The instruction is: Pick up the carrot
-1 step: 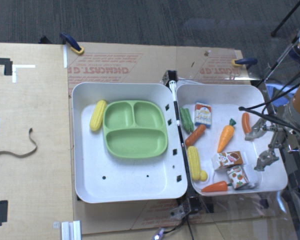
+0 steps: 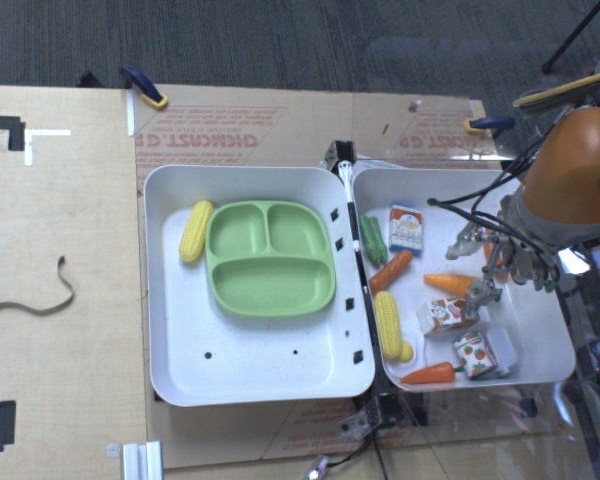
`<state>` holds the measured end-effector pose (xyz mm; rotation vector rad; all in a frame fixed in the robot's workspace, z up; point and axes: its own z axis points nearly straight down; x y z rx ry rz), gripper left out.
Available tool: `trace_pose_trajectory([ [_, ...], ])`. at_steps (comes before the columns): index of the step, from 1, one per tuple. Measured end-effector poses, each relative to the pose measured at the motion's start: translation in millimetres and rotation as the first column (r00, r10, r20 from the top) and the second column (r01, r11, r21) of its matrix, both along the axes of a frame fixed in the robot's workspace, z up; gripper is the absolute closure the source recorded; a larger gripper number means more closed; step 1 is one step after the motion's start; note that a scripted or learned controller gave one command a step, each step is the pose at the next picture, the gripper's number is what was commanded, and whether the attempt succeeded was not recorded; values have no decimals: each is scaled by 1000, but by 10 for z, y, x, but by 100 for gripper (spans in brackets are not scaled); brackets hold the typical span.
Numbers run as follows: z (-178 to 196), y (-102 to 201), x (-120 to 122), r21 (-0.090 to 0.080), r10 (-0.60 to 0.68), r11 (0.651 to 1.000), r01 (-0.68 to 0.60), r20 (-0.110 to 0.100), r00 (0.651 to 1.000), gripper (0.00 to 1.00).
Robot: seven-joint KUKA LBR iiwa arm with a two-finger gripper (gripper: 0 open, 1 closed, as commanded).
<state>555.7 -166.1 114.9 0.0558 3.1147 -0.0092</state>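
Reaching in over the right bin's [image 2: 540, 368] right edge, the arm [image 2: 570, 168] held its jaws [image 2: 485, 268] low above the bin's middle; how far they stood open could not be told, and nothing showed between them. A carrot [image 2: 450, 282] lay just beside them, toward the bin's centre. A 2nd carrot [image 2: 390, 270] lay near the left wall beside a green vegetable [image 2: 372, 238], and a 3rd [image 2: 429, 373] lay at the front edge. A corn cob [image 2: 387, 323] and 3 small cartons [image 2: 406, 229] also lay there. In the left bin [image 2: 260, 378] sat a green tray [image 2: 271, 258] with another cob [image 2: 195, 230] touching its left side.
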Motion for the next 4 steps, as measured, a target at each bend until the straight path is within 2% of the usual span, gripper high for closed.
trace_pose_trajectory([
  [1, -76, 491, -142, 0, -114, 993, 114, 5, 993, 0],
  [2, -88, 302, -40, 14, -298, 954, 298, -6, 954, 0],
  [3, -87, 246, 44, 13, -365, 931, 365, -7, 931, 0],
  [4, -83, -62, 190, 24, -763, 646, 763, -8, 646, 0],
])
